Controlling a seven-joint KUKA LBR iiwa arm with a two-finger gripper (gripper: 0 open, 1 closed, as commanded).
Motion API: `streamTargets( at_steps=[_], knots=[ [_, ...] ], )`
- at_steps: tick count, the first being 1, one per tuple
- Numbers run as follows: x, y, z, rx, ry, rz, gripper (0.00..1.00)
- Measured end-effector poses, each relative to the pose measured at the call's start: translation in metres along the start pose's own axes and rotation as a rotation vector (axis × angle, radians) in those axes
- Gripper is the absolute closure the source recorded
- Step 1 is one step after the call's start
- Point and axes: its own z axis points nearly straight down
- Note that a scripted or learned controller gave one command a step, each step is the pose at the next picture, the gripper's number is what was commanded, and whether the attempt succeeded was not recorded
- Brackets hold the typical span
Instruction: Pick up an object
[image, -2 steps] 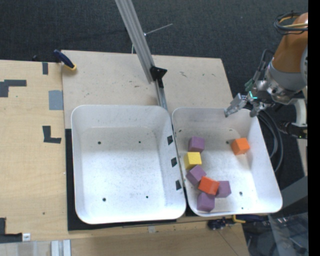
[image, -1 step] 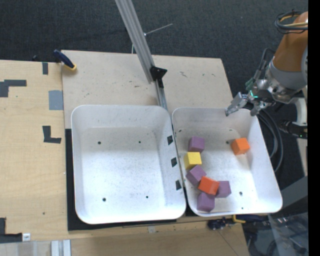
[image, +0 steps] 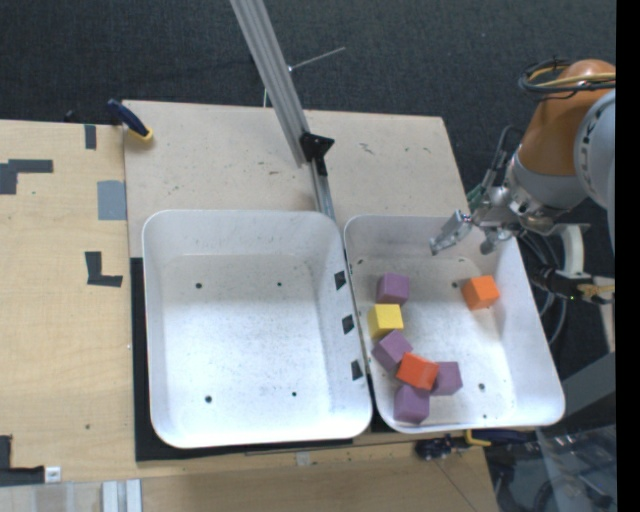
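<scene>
My claw hangs over the far corner of the right bin, clamped on nothing; whether it is apart or together I cannot tell. Below it lie seven blocks: four purple ones, two orange and one yellow block. One orange block sits alone near my claw; the other rests among the purple cluster. The left bin sits alongside.

Even, soft overhead light; slightly grainy, faint shadows
</scene>
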Motion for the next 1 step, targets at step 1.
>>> streamTargets(
  at_steps=[1],
  knots=[
    [-0.0002, -0.0005, 0.044, -0.001, -0.001, 0.0, 0.0]
  ],
)
